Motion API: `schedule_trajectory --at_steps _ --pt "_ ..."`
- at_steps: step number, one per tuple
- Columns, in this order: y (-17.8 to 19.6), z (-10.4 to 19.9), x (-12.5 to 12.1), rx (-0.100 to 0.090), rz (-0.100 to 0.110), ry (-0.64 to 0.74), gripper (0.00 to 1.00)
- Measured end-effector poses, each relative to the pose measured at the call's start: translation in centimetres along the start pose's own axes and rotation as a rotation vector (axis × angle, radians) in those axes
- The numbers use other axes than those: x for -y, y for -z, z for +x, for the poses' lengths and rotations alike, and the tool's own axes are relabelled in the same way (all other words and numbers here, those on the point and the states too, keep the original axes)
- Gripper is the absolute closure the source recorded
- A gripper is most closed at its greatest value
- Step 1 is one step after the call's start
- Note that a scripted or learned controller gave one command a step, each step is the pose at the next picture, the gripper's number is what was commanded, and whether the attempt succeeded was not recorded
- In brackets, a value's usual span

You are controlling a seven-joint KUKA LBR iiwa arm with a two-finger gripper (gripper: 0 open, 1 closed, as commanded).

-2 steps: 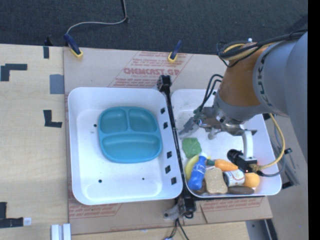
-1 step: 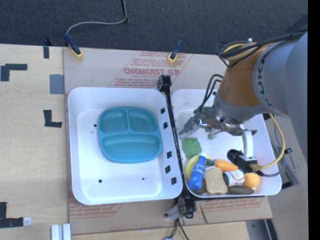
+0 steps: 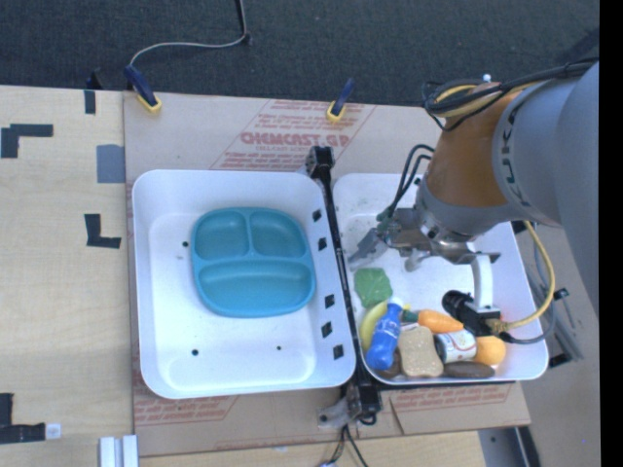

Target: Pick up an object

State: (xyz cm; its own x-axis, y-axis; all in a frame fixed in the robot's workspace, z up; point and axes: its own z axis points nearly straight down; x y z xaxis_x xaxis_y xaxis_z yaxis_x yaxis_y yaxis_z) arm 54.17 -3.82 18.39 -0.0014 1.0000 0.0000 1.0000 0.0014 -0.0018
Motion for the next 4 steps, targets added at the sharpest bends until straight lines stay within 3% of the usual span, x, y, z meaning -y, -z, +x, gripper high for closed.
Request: schedule_trajectory --at_steps 4 --pt "0.00 0.00 0.00 0.000 0.000 0.000 0.00"
